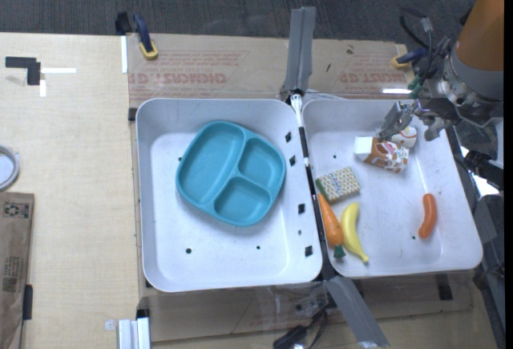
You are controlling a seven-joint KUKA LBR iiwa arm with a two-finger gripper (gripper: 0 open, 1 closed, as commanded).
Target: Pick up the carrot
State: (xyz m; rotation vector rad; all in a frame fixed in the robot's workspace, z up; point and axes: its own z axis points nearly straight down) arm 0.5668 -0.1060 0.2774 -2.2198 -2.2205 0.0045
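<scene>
Bench: pale wood under two white bins [152,179], dark floor behind.
Left bin: blue divided plate [231,172], centre.
Right bin: carrot [329,221] at 7 o'clock, against the divider; banana [352,232] touching it; sponge [339,184] just above; sausage [429,215] at 4 o'clock.
Gripper [398,124]: at 1 o'clock over a snack packet [389,155]; opening cannot be judged, nothing visibly held.
Risk: crowded carrot; fingers may catch banana or wall.
Hidden: fingertips blurred.

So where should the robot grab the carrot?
Probably around its thick orange middle, coming straight down from above. The carrot lies flat in the right bin, close along the bin's left wall, with the banana right beside it. That leaves little room either side, so slim fingers across its narrow width seem safest.
</scene>
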